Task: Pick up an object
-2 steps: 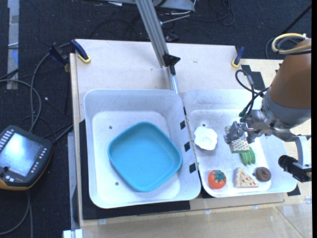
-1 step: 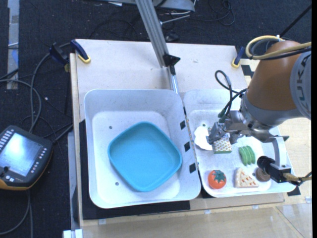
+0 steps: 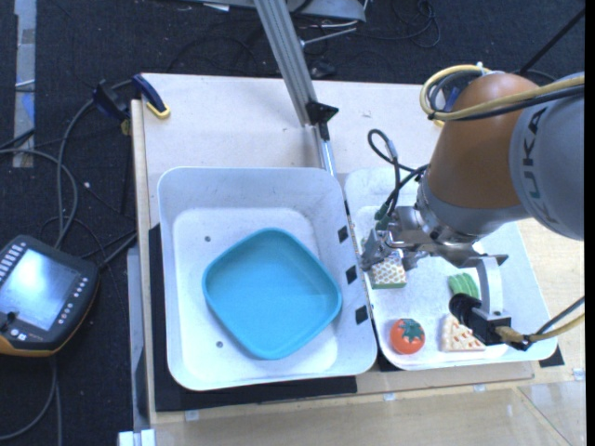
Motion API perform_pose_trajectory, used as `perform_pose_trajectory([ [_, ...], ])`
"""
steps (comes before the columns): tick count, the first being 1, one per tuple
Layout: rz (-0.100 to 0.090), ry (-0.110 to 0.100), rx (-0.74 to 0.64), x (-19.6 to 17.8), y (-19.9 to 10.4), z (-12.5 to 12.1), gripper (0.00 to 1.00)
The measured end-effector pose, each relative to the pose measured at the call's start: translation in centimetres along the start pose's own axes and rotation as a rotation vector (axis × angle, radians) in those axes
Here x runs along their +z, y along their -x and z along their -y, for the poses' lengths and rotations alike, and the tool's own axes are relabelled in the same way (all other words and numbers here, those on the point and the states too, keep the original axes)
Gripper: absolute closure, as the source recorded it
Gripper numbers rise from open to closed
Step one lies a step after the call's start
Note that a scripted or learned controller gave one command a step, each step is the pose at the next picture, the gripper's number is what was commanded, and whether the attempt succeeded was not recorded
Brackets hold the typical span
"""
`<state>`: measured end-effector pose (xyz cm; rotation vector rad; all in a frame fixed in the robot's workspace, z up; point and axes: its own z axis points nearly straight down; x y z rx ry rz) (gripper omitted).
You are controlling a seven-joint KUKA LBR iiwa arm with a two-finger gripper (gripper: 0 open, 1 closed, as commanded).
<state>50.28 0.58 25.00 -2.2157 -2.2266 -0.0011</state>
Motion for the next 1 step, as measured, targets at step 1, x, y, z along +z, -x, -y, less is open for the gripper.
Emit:
perform_pose_trajectory([
  [1, 0.000, -0.001, 0.000, -0.09, -5.44, 0.35, 1.00],
])
